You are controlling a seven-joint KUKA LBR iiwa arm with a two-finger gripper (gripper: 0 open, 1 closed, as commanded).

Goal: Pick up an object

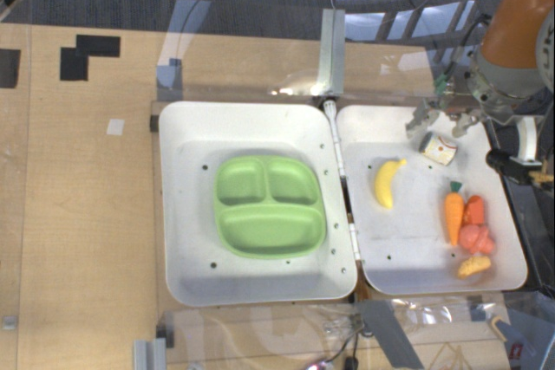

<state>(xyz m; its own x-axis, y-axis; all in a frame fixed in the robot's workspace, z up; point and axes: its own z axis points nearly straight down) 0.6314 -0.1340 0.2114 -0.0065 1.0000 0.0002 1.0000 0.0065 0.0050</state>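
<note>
**Arm poised over the far corner of the right bin**

Camera view, looking down at a slant, has two white bins side by side on the wooden worktop (78, 186). The left bin (186, 273) carries a green divided plate (267, 205), sitting about in the middle. The right bin (408, 256) has the loose pieces — a yellow banana (386, 182) near its centre, and along the right side an orange carrot (453, 217), a red lumpy piece (475, 231) touching it, and a small yellowish bit (473, 267) just below.

From where I stand the gripper (442, 122) hangs over the far part of the right bin, its fingers (420, 119) spread wide with nothing between them. Just under and a little nearer sits a small white block (440, 152) with some dark marking on it — that looks to me like the piece being gone for, though I can't say it is touched yet.

What could spoil it: the block seems to lie slightly off the line between the fingers, so one tip might land on top and push it away instead of straddling it. It is small and looks light, so a glancing touch may send it skidding on the smooth bin floor. The bin's back wall is near too, and a finger could catch on it going down.
</note>
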